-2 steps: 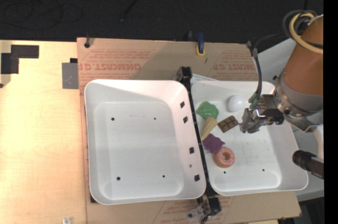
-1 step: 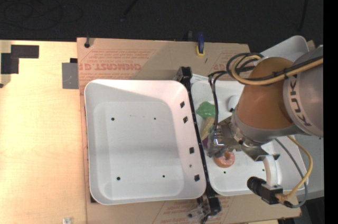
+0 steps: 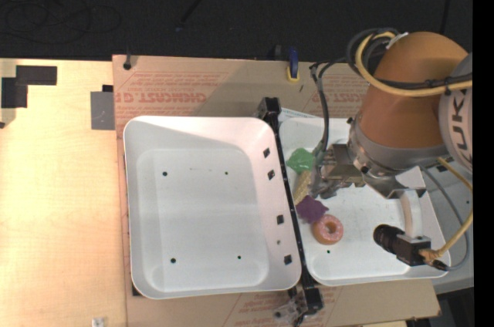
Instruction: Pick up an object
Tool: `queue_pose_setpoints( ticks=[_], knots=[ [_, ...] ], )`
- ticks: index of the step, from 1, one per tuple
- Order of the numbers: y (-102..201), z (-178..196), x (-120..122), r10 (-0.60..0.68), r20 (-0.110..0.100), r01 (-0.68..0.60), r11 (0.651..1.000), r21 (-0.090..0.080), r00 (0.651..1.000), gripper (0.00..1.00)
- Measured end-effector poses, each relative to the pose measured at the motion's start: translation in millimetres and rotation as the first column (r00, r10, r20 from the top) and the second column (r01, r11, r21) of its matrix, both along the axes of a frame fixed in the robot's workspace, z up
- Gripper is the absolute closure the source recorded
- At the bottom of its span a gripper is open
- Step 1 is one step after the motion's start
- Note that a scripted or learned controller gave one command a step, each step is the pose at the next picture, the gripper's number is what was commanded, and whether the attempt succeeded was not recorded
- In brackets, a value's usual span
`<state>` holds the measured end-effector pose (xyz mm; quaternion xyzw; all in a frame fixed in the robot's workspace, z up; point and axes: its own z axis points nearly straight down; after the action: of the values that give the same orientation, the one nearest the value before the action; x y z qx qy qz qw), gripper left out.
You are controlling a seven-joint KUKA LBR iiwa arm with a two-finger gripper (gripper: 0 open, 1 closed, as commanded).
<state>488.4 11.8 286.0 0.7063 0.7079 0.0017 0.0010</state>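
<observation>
Two white bins, seen from my remote station. Left bin; right bin with green piece, purple piece, pink ring. Gripper low beside green piece; finger state I cannot tell.

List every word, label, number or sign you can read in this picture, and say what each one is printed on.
Red lettering on the cardboard sheet behind the left bin: printed upside down and too blurred to read with certainty.
More red lettering on the cardboard below the bins: too small and blurred to read.
Dark letters on the arm at the picture's right edge: cut off, not readable.
No text is readable on the bins or the objects in them.
</observation>
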Motion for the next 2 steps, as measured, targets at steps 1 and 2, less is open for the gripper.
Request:
queue_pose_setpoints(
  ticks=[1, 2],
  knots=[
    [43.3, 122.7, 48.1, 0.003, 0.010, -0.003, 1.000, 0.001, 1.000, 1.00],
    [83.4, 65.1, -9.9, 0.002, -0.015, -0.002, 1.000, -0.001, 1.000, 1.00]
  ],
)
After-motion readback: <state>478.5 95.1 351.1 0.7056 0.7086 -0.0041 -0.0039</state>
